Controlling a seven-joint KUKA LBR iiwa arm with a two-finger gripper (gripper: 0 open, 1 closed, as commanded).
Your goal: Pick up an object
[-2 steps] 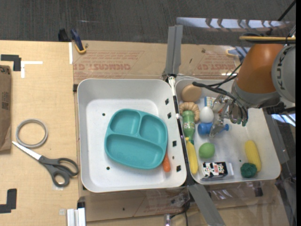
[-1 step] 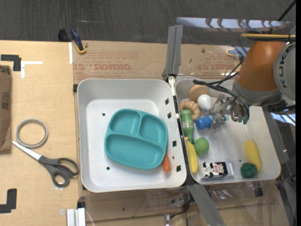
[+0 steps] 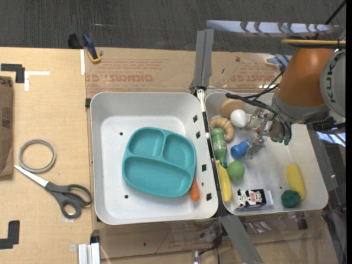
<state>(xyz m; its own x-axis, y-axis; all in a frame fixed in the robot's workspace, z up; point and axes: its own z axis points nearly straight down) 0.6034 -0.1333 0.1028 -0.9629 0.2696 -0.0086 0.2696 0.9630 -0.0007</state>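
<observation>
My gripper (image 3: 256,142) hangs low in the right bin (image 3: 270,166), just right of a small blue object (image 3: 238,149) and close to touching it. Nothing can be seen held in it. Left of it, along the bin's left wall, lie a white ball (image 3: 238,117), a tan ring-shaped pastry (image 3: 222,125), a green bottle (image 3: 219,146), a green ball (image 3: 235,170) and a yellow banana (image 3: 224,183). A black-and-white box (image 3: 252,198), a green broccoli piece (image 3: 291,198) and a yellow corn cob (image 3: 295,179) lie toward the front right.
The left bin (image 3: 104,164) holds a teal divided plate (image 3: 159,161) with an orange carrot (image 3: 194,191) at its right edge. Scissors (image 3: 60,191) and a tape roll (image 3: 37,154) lie on the bench to the left. The arm's orange band (image 3: 308,76) looms over the right bin's back corner.
</observation>
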